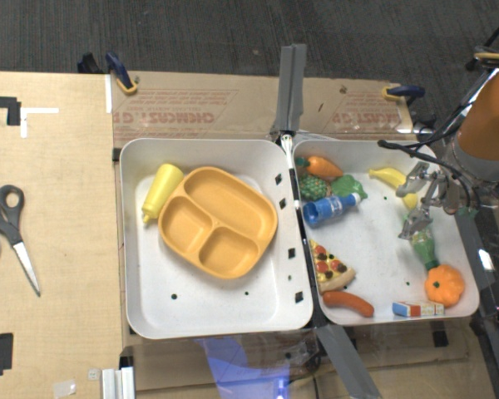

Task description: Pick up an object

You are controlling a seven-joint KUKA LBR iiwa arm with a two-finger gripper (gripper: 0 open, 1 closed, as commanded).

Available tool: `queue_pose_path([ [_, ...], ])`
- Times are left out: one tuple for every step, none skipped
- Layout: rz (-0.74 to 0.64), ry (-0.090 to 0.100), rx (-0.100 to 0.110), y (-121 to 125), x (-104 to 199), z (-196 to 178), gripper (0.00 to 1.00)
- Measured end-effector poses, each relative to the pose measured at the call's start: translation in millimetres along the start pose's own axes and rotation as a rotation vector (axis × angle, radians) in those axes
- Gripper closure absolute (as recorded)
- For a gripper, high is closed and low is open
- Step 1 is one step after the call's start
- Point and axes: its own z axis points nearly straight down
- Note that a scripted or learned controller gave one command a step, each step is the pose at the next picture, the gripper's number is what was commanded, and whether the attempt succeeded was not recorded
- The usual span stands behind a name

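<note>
So the gripper [416,223] is hanging low over the right bin [374,260], near its right wall, and honestly I can't tell how it's set from this slanted top-down angle, too much cable and metal in the way. Right under its tip sits a small green thing [423,248], maybe a toy veggie or bottle, and it looks like the likely target, though nothing shows it being held. Just past that, toward the bin's near right corner, there's a little orange pumpkin [444,284], and a small red and white box [418,309] lies along the near edge. A yellow banana [389,176] rests close to the far edge, just beside the arm's cabling. Over by the left wall it's crowded: a carrot [323,167], a blue bottle [331,207], a pizza slice [330,266] and a sausage [348,304] toward the near edge. My guess is the arm went for the right side because things are less jammed together there. The left bin [208,306] carries an orange divided plate [216,221] with a yellow bottle [160,191] touching it at its far left corner.
</note>
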Motion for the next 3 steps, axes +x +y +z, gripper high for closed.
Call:
queue_pose_path([
  [0.073, 0.012, -0.002, -2.3, 8.3, 21.4, 0.00],
  [0.070, 0.006, -0.001, -2.0, 6.3, 10.6, 1.00],
  [0.070, 0.006, -0.001, -1.9, 6.4, 10.6, 0.00],
])
